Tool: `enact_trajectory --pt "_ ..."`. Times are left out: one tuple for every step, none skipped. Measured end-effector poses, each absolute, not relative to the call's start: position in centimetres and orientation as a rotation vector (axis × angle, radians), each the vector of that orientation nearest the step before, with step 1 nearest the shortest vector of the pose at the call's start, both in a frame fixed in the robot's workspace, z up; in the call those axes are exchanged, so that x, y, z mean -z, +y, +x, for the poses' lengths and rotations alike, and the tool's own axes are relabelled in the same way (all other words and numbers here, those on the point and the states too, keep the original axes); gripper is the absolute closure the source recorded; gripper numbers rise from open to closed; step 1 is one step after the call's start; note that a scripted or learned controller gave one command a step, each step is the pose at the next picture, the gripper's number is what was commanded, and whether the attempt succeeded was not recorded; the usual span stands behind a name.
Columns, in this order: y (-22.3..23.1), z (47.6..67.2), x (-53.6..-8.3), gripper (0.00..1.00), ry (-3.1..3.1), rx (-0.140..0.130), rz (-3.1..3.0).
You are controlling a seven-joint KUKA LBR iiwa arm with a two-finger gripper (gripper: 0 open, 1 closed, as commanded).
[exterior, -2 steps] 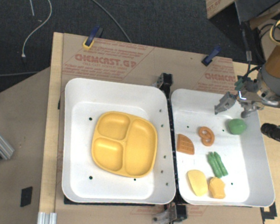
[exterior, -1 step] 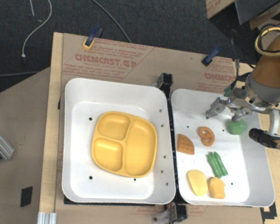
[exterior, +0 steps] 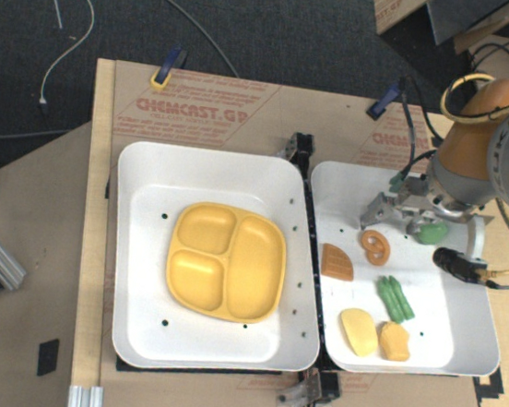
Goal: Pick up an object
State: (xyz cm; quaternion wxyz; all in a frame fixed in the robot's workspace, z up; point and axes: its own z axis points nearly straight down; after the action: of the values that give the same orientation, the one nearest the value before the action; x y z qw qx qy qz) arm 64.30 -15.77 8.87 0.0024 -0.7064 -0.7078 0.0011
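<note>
The pretzel (exterior: 374, 246) lies on the floor of the right bin (exterior: 467, 352) just below the gripper (exterior: 385, 215), so I judge nothing is lifted yet and the whole pick remains, and I cannot tell whether the gripper is open or closed.

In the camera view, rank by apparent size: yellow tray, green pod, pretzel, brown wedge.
1. yellow tray, by far the largest
2. green pod
3. brown wedge, close to the pod, so this order is unsure
4. pretzel, smallest, partly under the gripper
</note>
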Motion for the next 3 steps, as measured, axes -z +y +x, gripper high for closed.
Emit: enact_trajectory --pt "-15.8 64.5 -10.3 1.0 -2.224 0.002 -2.219" --pt "-14.9 64.1 -15.4 1.0 -2.227 0.006 -2.223" --pt "-14.9 64.3 -20.9 1.0 -2.227 0.007 -2.225"
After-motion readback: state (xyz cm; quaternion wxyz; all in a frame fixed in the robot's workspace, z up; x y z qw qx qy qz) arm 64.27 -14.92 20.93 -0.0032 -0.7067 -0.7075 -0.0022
